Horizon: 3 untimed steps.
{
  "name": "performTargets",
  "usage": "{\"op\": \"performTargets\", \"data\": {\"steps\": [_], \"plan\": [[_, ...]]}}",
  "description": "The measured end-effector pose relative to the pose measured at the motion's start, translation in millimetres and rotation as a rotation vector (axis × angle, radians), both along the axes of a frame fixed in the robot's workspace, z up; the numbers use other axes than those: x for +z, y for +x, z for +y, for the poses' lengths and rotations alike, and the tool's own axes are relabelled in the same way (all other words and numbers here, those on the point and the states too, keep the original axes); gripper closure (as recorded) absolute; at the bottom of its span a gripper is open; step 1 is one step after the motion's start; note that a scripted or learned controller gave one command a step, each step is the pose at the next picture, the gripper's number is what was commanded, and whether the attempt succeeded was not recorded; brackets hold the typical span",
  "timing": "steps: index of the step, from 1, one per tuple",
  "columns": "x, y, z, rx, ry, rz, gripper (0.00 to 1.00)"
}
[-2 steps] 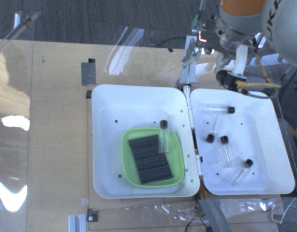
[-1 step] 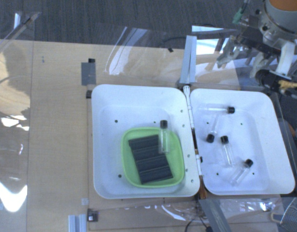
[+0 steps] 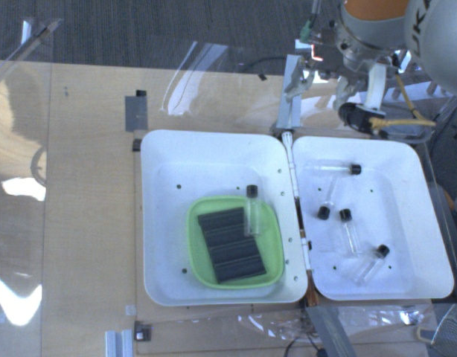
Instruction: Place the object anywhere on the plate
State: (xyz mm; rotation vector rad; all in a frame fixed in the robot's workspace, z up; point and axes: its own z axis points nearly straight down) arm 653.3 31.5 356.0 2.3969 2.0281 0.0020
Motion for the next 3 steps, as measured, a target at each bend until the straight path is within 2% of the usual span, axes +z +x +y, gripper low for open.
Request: {"op": "performTargets", "data": {"steps": [1, 2, 3], "plan": [[80, -32, -3, 0.056, 0.000, -0.009, 0.00], [79, -5, 37, 0.058, 0.000, -0.006, 0.00], [79, 17, 57, 0.181, -0.001, -0.008, 0.00]]}}
